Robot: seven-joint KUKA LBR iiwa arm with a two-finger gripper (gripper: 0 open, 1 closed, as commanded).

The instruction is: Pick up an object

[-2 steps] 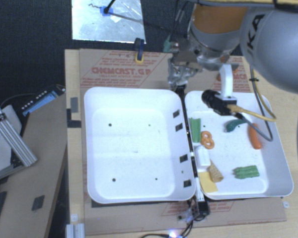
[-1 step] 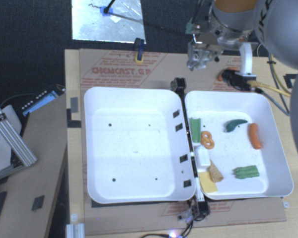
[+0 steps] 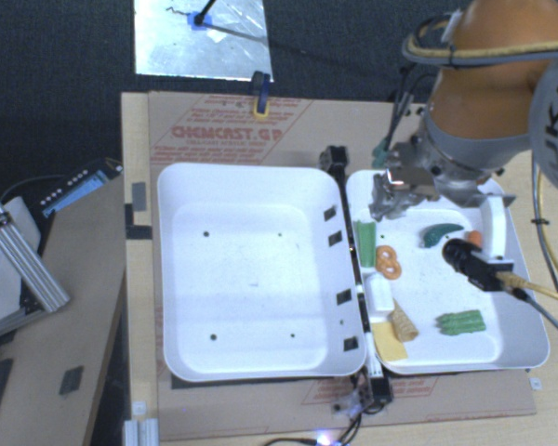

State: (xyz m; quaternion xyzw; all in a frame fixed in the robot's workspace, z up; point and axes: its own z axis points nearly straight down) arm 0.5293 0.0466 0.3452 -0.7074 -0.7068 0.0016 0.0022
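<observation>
The arm [image 3: 502, 82] is reaching in over the right bin [image 3: 516, 347], wrist hanging low at its back-left corner. Honestly can't tell whether the gripper [image 3: 391, 198] is spread or pinching. The toys are all sitting nearer the front: green block [image 3: 461, 321], teal piece [image 3: 440, 235], orange pretzel [image 3: 388, 262]. My guess is it's risking grabbing air or scraping the bin wall.

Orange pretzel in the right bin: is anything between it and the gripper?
Nothing visible does. The gripper hangs over the right bin's far left corner; the orange pretzel lies nearer the camera beside the green stick, uncovered.
</observation>
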